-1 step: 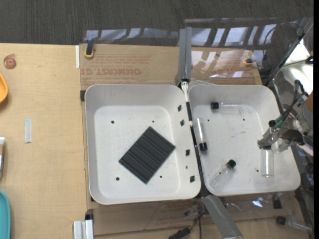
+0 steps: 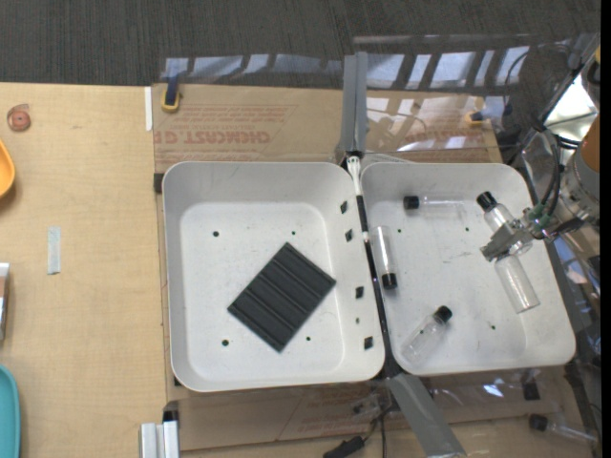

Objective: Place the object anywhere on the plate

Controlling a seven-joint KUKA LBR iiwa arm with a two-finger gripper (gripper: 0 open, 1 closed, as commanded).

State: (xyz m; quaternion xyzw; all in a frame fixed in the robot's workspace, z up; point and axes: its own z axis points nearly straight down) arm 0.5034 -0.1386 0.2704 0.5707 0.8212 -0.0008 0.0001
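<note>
Gripper (image 2: 504, 246) hangs over right bin (image 2: 458, 351), right side, directly above a clear black-capped vial (image 2: 506, 251) whose long axis runs toward the bin's near-right corner. Probably straddling it; finger state can't be told. Dark plate (image 2: 282, 296) lies well left, in left bin (image 2: 191, 284), open floor around it.

Bright, even overhead light washes the two shallow white plastic bins (image 2: 181, 284), leaving only soft shadows along their walls. Glare streaks the clear panel behind (image 2: 430, 113). Focus is slightly soft overall.
</note>
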